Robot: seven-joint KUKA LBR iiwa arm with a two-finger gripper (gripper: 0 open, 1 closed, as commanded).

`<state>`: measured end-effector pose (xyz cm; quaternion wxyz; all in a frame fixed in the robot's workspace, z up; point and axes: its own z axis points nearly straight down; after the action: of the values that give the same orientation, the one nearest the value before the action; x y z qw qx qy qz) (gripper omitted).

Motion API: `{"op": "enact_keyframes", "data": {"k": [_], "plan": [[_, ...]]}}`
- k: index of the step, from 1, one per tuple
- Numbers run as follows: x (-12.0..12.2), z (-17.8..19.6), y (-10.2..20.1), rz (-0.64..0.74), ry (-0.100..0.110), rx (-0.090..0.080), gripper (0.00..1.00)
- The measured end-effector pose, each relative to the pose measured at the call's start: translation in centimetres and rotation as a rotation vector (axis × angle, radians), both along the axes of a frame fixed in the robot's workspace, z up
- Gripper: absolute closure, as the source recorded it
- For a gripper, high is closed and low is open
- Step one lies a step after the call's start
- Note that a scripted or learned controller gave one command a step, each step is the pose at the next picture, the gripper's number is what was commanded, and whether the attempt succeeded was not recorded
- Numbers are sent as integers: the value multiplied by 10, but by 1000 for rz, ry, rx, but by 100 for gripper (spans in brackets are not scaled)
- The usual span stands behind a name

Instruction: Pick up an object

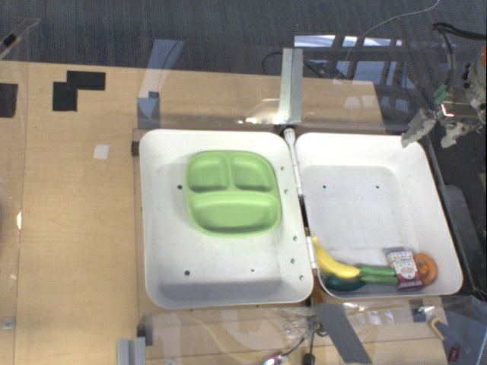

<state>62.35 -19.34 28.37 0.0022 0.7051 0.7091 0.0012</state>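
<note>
Approach step, judging by layout: gripper (435,124) hanging at right bin's (358,204) far right corner; grasp state impossible to tell. Banana (333,263) lying at near wall beside small items. Next calling for descending onto banana.

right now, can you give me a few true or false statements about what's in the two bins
1. The green divided plate lies in the left bin. True.
2. The banana lies on the green plate. False: it is in the right bin, at its near left corner.
3. The small red packet lies in the right bin. True.
4. All the right bin's things lie along its far wall. False: they crowd its near edge.
</note>
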Motion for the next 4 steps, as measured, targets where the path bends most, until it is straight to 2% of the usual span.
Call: {"op": "enact_keyframes", "data": {"k": [1, 2, 3, 4], "plan": [[-122, -127, 60, 67, 4, 2, 0], [-11, -41, 59, 186, -2, -1, 0], [-9, -29, 60, 192, -8, -2, 100], [-26, -153, 62, 69, 4, 1, 100]]}}
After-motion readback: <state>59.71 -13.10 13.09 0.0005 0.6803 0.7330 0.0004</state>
